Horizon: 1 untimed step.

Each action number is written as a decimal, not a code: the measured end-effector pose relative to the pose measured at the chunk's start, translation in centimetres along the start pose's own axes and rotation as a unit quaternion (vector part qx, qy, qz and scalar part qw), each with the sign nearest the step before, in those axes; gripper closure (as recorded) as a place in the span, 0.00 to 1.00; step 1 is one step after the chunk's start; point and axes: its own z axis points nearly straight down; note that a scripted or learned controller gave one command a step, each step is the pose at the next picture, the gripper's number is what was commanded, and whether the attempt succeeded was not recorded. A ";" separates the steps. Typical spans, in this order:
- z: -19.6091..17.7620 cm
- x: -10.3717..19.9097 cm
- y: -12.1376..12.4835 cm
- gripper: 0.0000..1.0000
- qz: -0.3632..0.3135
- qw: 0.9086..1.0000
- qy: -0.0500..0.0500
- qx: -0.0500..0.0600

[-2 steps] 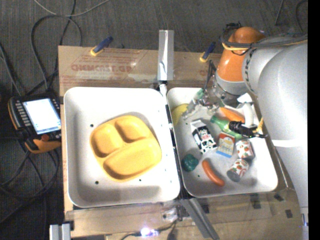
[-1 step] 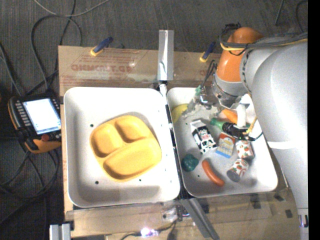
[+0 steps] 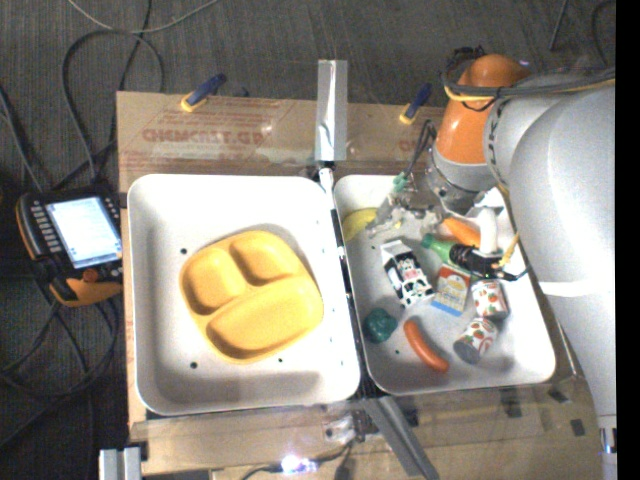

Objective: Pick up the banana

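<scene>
Grey metal of the hand hangs low in the right bin, at about eleven o'clock of that bin's floor, just under the orange band of the arm. Whether it is spread or closed I cannot tell; the parts blur together against the white. The banana lies at nine o'clock from the hand, just beside it, tucked against the bin's left wall near the top corner, and only a short yellow stretch shows. Nothing yellow sits between the gripping parts, so I judge the step to be the reach-in, with the grasp not yet made. The next move calls for a shift toward nine o'clock and a close on the fruit, with care for the wall, which leaves little room on that side.

Counting outward in the right bin: one banana, one black-and-white box at six o'clock of the hand, one carrot at three, one carton, two small printed cans, one green lump and one sausage toward six. The left bin holds one yellow tray. Bins: two, on one table.
</scene>
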 end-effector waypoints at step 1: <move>-0.8 0.1 -0.1 1.00 -0.001 1.000 0.000 0.001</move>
